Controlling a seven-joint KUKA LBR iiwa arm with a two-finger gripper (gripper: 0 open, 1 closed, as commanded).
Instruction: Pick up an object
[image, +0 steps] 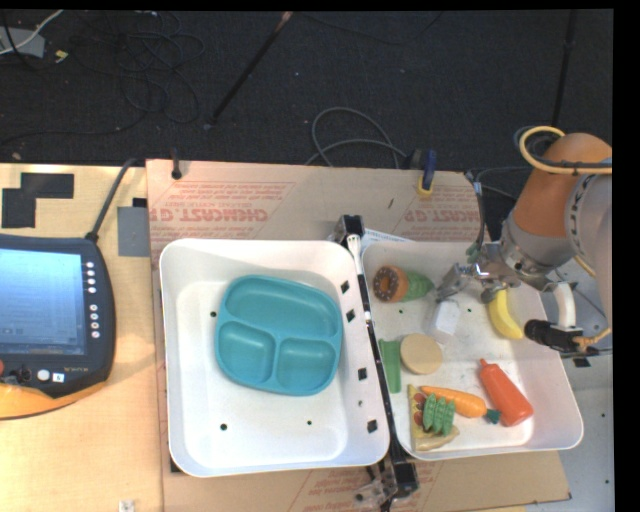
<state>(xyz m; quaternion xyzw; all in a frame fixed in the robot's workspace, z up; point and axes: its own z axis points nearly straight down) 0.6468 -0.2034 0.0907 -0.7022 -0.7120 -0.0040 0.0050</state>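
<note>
My gripper (468, 282) hangs low over the back of the right bin (570, 420), under the grey arm with its orange band (548, 195). Just below it lies a small white piece (446, 318). A yellow banana (505, 314) lies just to its right. To its left lies a brown and orange roll with a green end (392, 284). Nearer the front are a beige disc (421, 354), a green stick (390, 366), a carrot (455, 400), an orange-red bottle (506, 394) and a green toy on a yellow slice (435, 416). Nothing is seen held.
The left bin (190, 400) bears a teal divided plate (280, 335). A black divider rail (365, 340) runs between the bins. A tablet-like screen unit (50, 310) sits on the bench at far left. Cables lie behind the bins.
</note>
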